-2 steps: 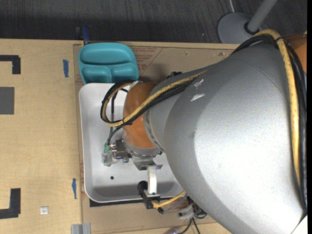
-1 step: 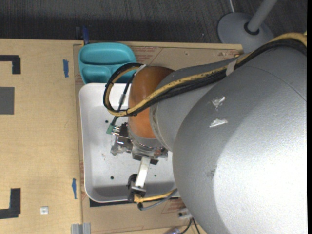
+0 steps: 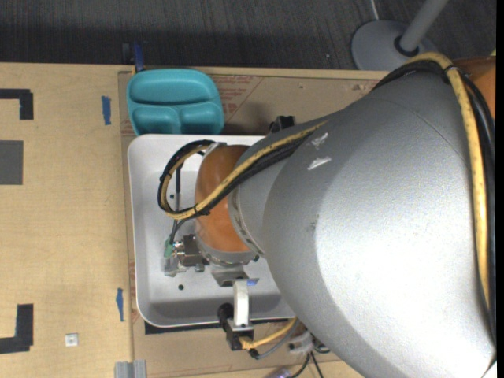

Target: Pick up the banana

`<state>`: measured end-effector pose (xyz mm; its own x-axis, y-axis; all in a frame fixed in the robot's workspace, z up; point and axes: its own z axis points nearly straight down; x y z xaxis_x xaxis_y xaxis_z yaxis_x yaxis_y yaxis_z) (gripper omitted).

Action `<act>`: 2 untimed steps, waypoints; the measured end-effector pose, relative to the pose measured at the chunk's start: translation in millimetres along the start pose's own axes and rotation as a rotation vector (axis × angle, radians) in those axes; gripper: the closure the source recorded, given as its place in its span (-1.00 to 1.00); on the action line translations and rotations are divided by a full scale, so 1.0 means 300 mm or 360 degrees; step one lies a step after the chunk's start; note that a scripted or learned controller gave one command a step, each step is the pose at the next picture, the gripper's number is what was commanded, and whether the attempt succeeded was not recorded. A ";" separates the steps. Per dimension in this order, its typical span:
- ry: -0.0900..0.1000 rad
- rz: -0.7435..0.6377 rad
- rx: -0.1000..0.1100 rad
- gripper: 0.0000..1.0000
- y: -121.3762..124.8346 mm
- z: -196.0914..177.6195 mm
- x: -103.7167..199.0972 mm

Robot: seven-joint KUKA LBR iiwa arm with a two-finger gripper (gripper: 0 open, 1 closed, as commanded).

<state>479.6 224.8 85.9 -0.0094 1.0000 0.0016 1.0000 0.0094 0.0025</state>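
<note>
Banana: I cannot find it in this view; the arm is covering most of the bin, so I cannot tell where the fruit is lying. The gripper is hanging low over the left part of the bin, close to its white floor, but the wrist is hiding its tip, so I cannot tell its state or whether it is having hold of anything. Above it the orange band is showing, and a black and yellow cable is looping beside the band and running up along the grey arm. The arm is reaching in from the right and is taking up the whole right half of the view. A teal tray is sitting just beyond the far edge of the bin, on the cardboard bench. Blue tape marks are sticking on the bench left of the tray.
</note>
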 end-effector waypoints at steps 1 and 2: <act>-0.0004 0.0920 0.0006 -1.00 -0.002 -0.217 -0.003; 0.0000 0.0015 0.0002 -1.00 0.002 -0.001 -0.001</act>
<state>480.2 224.6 86.2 -0.0002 1.0000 0.0018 1.0000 0.0002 0.0014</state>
